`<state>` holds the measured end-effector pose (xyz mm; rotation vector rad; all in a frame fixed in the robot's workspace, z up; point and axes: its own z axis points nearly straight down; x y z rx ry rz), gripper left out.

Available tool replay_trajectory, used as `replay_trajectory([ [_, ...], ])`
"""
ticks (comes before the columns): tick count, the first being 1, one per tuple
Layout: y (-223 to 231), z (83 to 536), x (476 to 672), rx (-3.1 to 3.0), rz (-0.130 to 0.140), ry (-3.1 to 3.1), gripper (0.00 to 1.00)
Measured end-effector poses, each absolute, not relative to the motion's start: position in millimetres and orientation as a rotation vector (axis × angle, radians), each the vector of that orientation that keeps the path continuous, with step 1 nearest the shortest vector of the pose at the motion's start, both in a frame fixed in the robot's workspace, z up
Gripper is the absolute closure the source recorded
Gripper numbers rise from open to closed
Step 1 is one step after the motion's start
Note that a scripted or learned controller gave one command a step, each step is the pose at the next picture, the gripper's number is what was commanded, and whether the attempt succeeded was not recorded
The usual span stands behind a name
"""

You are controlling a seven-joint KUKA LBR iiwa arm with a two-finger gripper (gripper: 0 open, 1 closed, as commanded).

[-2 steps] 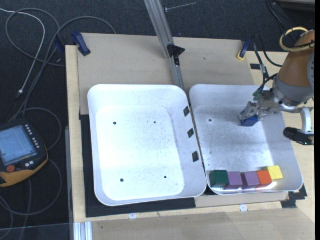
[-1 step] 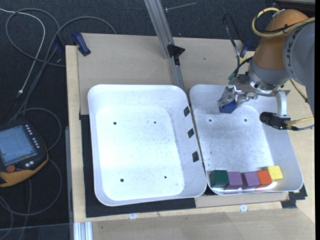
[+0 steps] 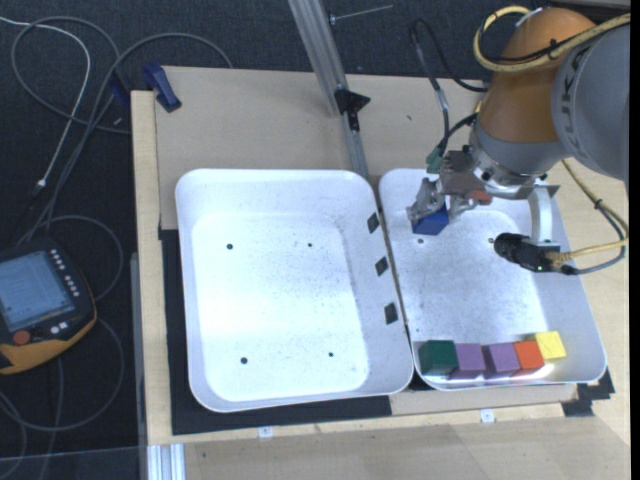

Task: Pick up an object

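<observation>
**Blue block between the pincer fingers, over the right bin**

At the lower right of the frame, five blocks lie in a row along the near wall of the right bin (image 3: 590, 353): green block (image 3: 436, 356), purple block (image 3: 468, 359), second purple block (image 3: 500, 358), orange block (image 3: 528, 354), yellow block (image 3: 551, 345). Higher, near the frame centre, the pincer (image 3: 432, 211) is clamped on a blue block (image 3: 431, 223). The left bin (image 3: 190, 208) sits on the worktop (image 3: 250, 118). No writing is readable.

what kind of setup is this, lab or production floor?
Most likely a robotics lab test bench: two shallow white bins on a plain wooden bench, a row of coloured blocks as practice objects, loose cables and a teach pendant on the floor.
</observation>
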<state>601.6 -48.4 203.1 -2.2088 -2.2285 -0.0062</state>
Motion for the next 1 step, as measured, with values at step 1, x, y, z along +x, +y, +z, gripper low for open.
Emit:
replay_trajectory([
  [1,27.9,202.1,591.4,-2.206,-0.001,-2.226,1.00],
])
